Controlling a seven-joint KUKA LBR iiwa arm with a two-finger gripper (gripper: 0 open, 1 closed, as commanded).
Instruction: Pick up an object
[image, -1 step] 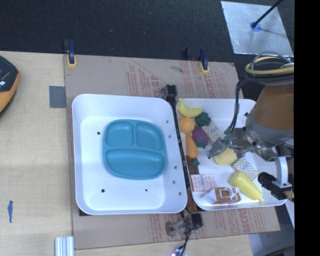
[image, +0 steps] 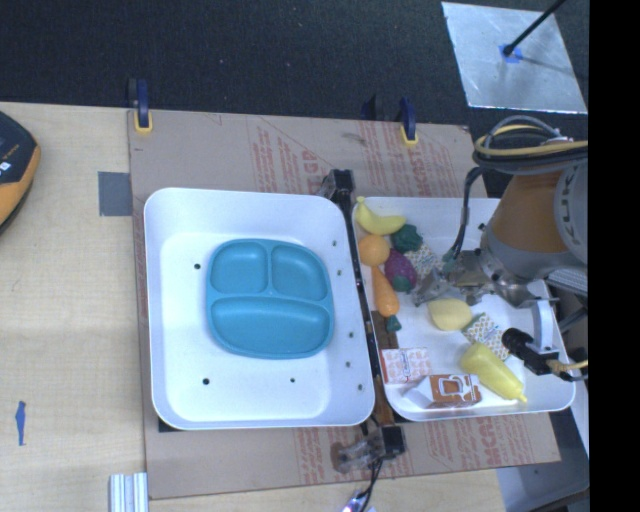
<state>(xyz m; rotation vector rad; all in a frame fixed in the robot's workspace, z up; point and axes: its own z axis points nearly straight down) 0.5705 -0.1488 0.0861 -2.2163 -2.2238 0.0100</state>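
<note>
Over the right bin (image: 560, 400), the arm (image: 535, 215) reaches in from the right, its orange band above the wrist. The gripper (image: 445, 285) sits low among the toys, just left of a pale yellow lemon (image: 450, 314). Whether anything sits between its tips, or how far they are parted, cannot be told from this angle. Along the bin's left side lie a banana (image: 378, 217), an orange ball (image: 372, 249), a purple toy (image: 400, 270) and a carrot (image: 384, 292). Near the front edge rest a small carton (image: 405, 364), a brown packet (image: 455, 389) and a yellow pepper (image: 492, 369). The left bin (image: 170, 390) holds a blue divided plate (image: 268, 297).
</note>
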